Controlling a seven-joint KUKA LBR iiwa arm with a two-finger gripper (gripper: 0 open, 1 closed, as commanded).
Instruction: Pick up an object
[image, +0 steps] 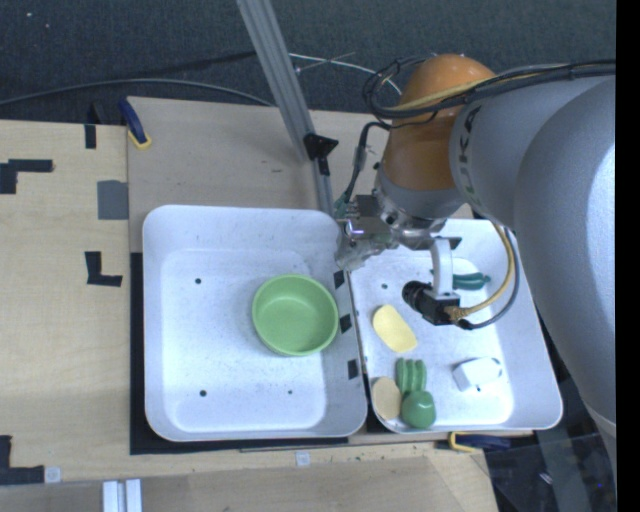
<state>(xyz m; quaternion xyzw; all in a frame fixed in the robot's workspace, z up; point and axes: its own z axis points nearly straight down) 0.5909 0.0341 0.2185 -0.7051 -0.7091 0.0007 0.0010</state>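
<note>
The gripper (358, 240) is positioned above and to the right of the bowl (295, 315), over the seam where the two bins meet, at the far corner of the right bin (500, 325). Whether the gripper is released or clenched cannot be told from this view, and nothing is seen in its grasp. The arm (540, 150) reaches the gripper from the right of the bowl, and its orange band (440, 85) sits farther up the view than the gripper. The bowl is green, round and upright, with its opening facing up. It rests on the floor of the left bin (200, 385), close to that bin's right wall, and it is apart from the gripper. All other loose items lie to the right of the bowl, in the right bin. The nearest is a yellow oval piece (394, 328), just across the dividing walls from the bowl. Below and to the right of the bowl, at the near edge, three items cluster together: a tan piece (386, 396), a ridged green piece (411, 376) and a round green piece (418, 408), with the two green ones touching. A white piece (477, 373) lies farther right of the bowl, apart from the cluster. A teal piece (470, 281) lies to the right of the bowl, slightly higher in the view, partly hidden by the arm's hardware. Both bins stand on the bench (60, 350).
</note>
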